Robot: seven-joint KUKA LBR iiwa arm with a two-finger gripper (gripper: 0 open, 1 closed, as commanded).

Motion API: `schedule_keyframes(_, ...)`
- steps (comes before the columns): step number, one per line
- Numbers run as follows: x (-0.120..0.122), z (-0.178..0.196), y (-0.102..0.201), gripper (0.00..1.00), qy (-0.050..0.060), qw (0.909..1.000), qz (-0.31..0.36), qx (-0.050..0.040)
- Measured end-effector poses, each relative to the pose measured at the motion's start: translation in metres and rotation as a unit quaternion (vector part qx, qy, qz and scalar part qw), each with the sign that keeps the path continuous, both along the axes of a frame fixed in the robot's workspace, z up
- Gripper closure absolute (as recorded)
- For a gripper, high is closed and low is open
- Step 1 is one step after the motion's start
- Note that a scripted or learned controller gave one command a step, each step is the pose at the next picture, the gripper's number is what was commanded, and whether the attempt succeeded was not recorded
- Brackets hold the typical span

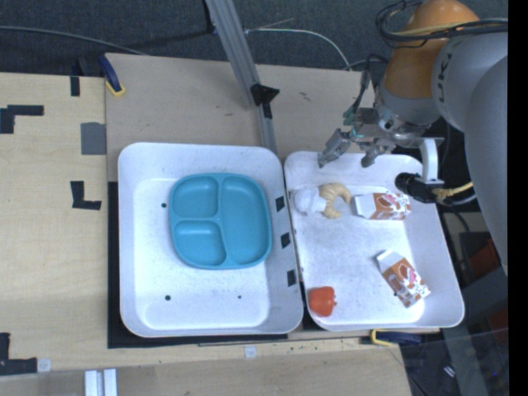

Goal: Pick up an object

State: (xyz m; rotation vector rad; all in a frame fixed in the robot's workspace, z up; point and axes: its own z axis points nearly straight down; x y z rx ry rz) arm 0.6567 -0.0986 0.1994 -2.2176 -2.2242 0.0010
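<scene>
While the hand hangs spread over the right bin's far rim.

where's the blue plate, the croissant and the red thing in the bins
blue plate (221, 221): camera view, on its central divider
croissant (334, 193): camera view, on its curved middle
red thing (322, 300): camera view, on its top face

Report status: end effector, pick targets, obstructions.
End effector open, holding nothing, above right bin's far edge. Croissant nearest, touching white object; two cartons and red item loose. Nothing blocking descent.
</scene>
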Motion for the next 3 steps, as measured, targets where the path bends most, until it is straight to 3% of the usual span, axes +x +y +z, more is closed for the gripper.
schedule_keyframes(1,0.000,0.000,0.000,0.00,0.000,1.0000,0.000,-0.0002)
schedule_keyframes(3,0.000,-0.092,0.006,0.00,0.002,1.0000,0.000,-0.0007)
